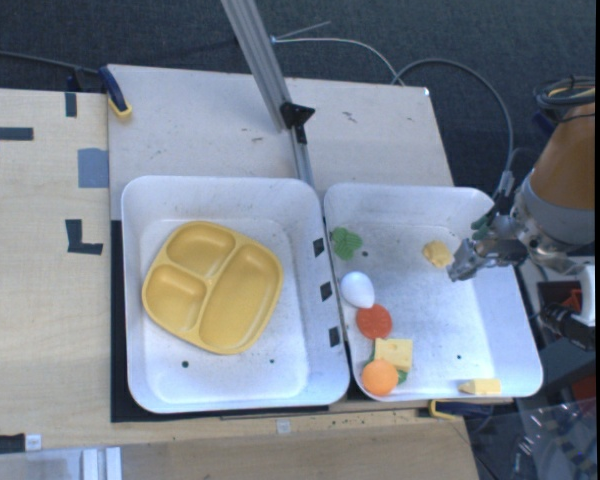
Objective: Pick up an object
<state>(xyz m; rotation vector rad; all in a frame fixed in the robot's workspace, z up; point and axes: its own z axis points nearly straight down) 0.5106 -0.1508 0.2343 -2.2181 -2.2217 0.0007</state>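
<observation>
Yellow divided plate [213, 286] sits in left bin [140, 268]. Gripper [463, 265] hovers over right bin [480, 328], just beside yellowish lump [437, 254]; can't tell grip state.

Two bins side by side on the bench [220, 128]. Left bin [140, 368]: a divided plate [213, 285]. Right bin [500, 338]: gripper [464, 264] just right of a small piece [437, 254]; along the left wall, from back to front, a leafy piece [346, 243], egg [357, 289], disc [374, 321], block [394, 352], ball [380, 377]; a small block [481, 387] in the front right corner.
</observation>
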